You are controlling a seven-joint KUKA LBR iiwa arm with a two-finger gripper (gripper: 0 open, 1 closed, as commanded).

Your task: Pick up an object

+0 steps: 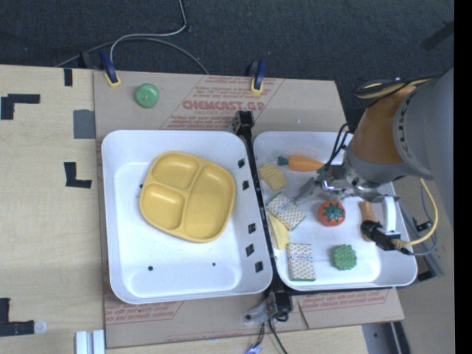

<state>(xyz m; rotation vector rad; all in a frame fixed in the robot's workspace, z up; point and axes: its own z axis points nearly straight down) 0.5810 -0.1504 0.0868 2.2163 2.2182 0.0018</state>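
Camera view shows 2 white bins side by side on a cardboard-covered bench. Left bin holds a yellow divided plate, tilted a little. Right bin holds the small things: an orange carrot at the far side, a yellow wedge beside it, a patterned cloth square, a second patterned block at the near edge, a green knobbly piece and a red tomato. The gripper hangs over the right bin, between carrot and tomato, just far of the tomato; whether its pincer is released or clenched I cannot tell. A green ball lies on the cardboard beyond the left bin.
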